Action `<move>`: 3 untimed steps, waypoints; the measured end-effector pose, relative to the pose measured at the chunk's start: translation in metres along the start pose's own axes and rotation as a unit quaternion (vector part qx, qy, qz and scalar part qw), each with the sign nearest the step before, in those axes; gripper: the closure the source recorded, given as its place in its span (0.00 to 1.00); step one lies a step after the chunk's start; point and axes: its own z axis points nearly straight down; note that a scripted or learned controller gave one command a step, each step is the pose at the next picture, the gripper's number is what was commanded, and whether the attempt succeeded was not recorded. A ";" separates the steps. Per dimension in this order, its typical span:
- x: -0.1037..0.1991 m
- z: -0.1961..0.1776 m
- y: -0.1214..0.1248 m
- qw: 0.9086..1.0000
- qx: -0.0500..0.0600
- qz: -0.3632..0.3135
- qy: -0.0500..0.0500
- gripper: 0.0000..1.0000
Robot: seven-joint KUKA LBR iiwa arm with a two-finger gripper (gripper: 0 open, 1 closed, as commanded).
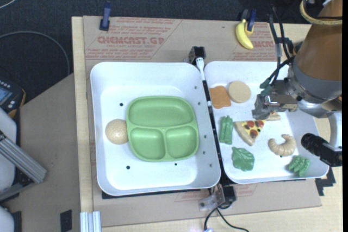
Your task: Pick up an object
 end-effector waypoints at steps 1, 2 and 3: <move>0.072 -0.053 0.000 1.000 -0.003 -0.005 0.001 1.00; 0.091 -0.013 -0.001 1.000 0.003 -0.001 0.000 1.00; 0.090 -0.025 0.000 1.000 0.000 -0.001 0.000 1.00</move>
